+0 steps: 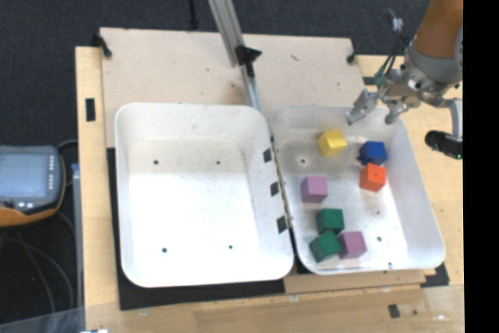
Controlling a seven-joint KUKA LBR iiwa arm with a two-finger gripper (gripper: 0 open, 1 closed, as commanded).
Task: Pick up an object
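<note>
Camera view puts my gripper (376,108) above the far rim of the right bin (425,234), my arm (438,19) reaching in from the right. My two fingers are spread, with clear space between them, and they pinch nothing. They hang over the bin's far edge, touching no block as far as I can tell.

All the blocks lie in the right bin. Nearest to me is the yellow block (332,142), just beyond my fingertips toward the bin's middle. The blue block (373,151) sits beside it, with the orange block (373,178) touching or almost touching its near side. Further on are a purple block (314,188), two green blocks (330,220) (324,246) close together, and a second purple block (352,244) against the lower green one. The left bin (129,191) holds no blocks.

I judge these to be small, light cubes, stiff enough to keep their shape under a squeeze and matte, not slick. Flat opposite faces are where to take hold, fingers square to the sides. The yellow block looks the best choice: it stands apart, with room on both sides for my fingers. The blue and orange pair are too close together for a finger to pass between them, and the green blocks crowd each other as well. A cube turned at an angle could twist out if I close on its corners.
</note>
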